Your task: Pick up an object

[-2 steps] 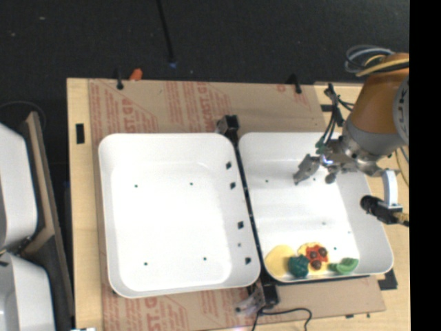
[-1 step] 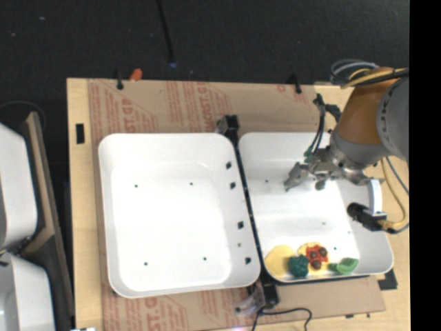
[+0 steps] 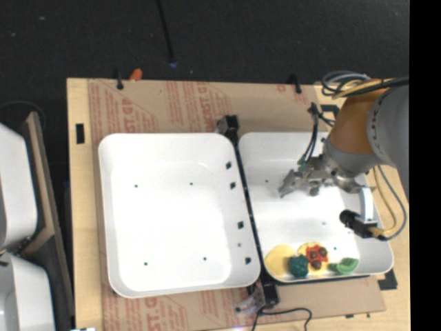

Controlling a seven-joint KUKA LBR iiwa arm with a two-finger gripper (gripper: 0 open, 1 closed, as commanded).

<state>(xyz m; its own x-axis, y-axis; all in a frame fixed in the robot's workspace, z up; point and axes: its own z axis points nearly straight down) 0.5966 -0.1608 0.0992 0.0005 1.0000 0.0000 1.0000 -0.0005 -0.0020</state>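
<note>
Several small objects lie along the front edge of the right bin (image 3: pixel 275 216): a pale yellow piece (image 3: pixel 279 258), a teal one (image 3: pixel 298 267), a red one with dark spots (image 3: pixel 316 254) and a green one (image 3: pixel 344 264). My gripper (image 3: pixel 298 182) hangs over the upper middle of the same bin, well behind those objects. Its fingers point left and down, spread apart with nothing between them. The grey arm with its orange band (image 3: pixel 351 126) comes in from the right.
The left bin (image 3: pixel 169 212) sits beside the right one, split by a black divider rail (image 3: pixel 241 198). Both rest on a cardboard sheet (image 3: pixel 158 109) over the wooden bench. Cables loop at the arm's right side (image 3: pixel 386 212).
</note>
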